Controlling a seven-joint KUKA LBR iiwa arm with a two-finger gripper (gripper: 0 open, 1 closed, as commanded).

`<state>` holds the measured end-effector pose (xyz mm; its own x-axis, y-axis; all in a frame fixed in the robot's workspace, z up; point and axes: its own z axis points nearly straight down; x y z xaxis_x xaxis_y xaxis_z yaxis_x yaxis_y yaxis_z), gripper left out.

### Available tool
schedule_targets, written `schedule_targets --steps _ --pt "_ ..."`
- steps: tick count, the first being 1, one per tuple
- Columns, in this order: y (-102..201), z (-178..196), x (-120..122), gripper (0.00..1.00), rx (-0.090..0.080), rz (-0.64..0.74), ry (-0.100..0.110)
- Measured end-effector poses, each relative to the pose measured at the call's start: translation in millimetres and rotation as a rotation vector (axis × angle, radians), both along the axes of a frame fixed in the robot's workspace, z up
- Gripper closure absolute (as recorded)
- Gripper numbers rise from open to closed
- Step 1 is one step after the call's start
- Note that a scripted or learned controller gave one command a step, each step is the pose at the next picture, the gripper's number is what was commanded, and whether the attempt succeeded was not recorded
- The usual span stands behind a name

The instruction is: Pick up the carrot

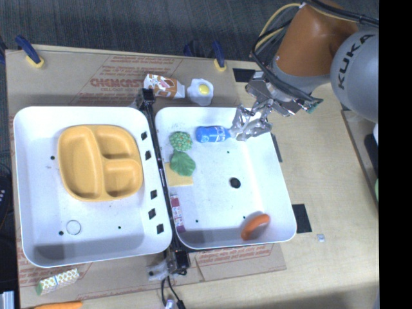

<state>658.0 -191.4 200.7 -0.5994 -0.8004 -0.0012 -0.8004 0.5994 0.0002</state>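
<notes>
The carrot is a short orange piece lying against the front wall of the right bin, near its front right corner. My gripper hangs over the far right part of that bin, well behind the carrot and just right of a blue can. Its two metal fingers stand open with nothing between them. The grey arm with its orange band reaches in from the upper right.
Near the right bin's left wall lie two green vegetables and a yellow slice. The left bin holds a yellow divided plate. Behind the bins sit a small carton and an egg toy.
</notes>
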Motion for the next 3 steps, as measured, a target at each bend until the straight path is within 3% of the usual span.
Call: schedule_targets --steps 1,2,3 --pt "-18.5 8.0 -0.8 1.00 -0.001 0.645 -0.001" --pt "-16.1 39.0 -11.0 1.00 0.000 1.050 0.000" --pt "-15.5 49.4 -10.5 1.00 0.001 1.049 0.001"
